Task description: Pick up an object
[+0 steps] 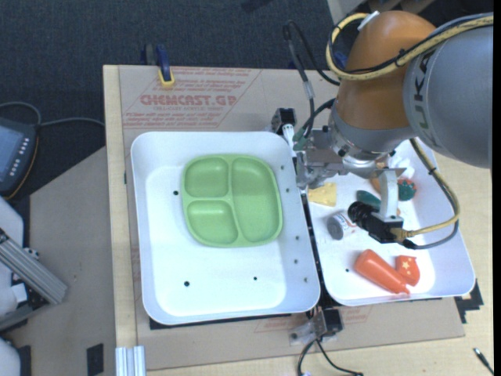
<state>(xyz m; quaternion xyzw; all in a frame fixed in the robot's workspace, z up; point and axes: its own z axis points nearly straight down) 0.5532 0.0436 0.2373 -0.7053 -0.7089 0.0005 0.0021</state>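
Orange and grey, the arm [391,77] hangs low over the right bin [462,269] near the worktop's right edge, where the yellow wedge [322,194] and orange carrot toy [381,271] wait for picking.

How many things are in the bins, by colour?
Green: 1, the divided plate
Yellow: 1, the yellow wedge
Grey: 1, the small cylinder
Orange: 1, the carrot-shaped toy
Red: 1, the small red piece
Total: 5 in clear sight; the arm hides some of the right bin.
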